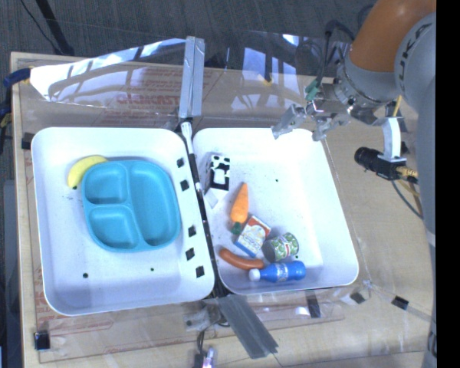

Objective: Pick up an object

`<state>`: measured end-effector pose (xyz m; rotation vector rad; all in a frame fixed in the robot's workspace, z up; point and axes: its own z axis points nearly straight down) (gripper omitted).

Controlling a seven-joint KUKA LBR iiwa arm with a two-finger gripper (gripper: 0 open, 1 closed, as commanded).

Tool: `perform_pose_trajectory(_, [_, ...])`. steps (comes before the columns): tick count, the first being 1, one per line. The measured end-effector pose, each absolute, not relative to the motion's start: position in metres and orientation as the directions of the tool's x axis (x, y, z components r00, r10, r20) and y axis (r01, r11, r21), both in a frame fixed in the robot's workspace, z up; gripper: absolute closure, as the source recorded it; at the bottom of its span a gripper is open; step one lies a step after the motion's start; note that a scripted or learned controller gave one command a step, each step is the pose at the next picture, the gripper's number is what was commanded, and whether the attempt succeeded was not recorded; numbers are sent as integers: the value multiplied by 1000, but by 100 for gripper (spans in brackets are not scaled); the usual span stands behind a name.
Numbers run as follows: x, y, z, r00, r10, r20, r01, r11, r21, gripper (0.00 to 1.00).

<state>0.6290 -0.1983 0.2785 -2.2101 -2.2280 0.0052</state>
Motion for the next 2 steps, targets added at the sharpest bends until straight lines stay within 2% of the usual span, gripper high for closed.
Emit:
perform_pose_trajectory(1, [630,-151,119,180,984,0,984,-180,17,0])
perform_pose_trajectory(2, [600,-154,115,16,1000,-6,998,-16,53,0])
